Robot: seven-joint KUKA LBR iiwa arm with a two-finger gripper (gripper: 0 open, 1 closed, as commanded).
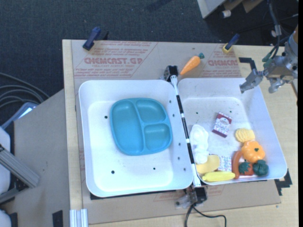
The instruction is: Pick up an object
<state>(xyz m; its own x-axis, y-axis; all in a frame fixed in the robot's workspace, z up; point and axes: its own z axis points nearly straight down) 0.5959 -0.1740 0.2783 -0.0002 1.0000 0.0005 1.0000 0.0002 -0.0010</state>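
Objects for picking lie clustered in the right bin (265,122), most of them toward its near end: a small red packet (221,125) flat on the bin floor near the middle, a ridged yellow piece (245,135) just beside it, an orange pumpkin-shaped toy (253,151) touching a green piece (260,168), a white crumpled item (199,140) against the divider side, and a yellow banana-like toy (218,176) along the near wall. A small flat wrapper (225,163) sits between the pale yellow piece (208,164) and the orange toy.

The end effector (271,77) hangs at the far right corner of that bin, over its rim and well apart from the cluster below. One dark finger (249,82) slants down and to the left over the bin's edge. Nothing can be seen between the fingers, and how far apart they stand cannot be told from this angle. The arm enters from the right edge of the view, its wrist cropped there.

The left bin (90,126) carries a blue divided tray (141,125) lying flat near its centre. An orange carrot toy (191,64) rests outside both bins on the brown surface (123,60), just beyond their far walls. A blue clamp (92,38) grips the surface's far left edge, and a smaller clamp (231,42) sits at the far right.
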